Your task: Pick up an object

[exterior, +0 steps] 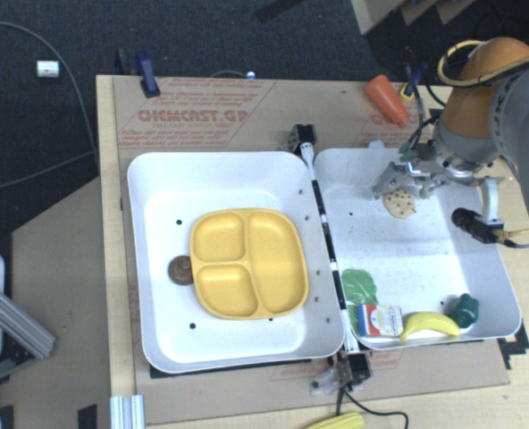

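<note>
Since the gripper [398, 186] hovers right over the round speckled tan cookie [398, 205] in the right white bin [488, 275], nothing's lifted yet; can't tell the grip state.

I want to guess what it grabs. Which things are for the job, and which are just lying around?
For the job: claw; cookie right under it.

Lying around: banana, green leaf, small carton, dark green toy, yellow plate, brown disc, orange carrot.

Single fixed camera above bench [202, 105], slanted down, both bins [148, 239] framed.
</note>
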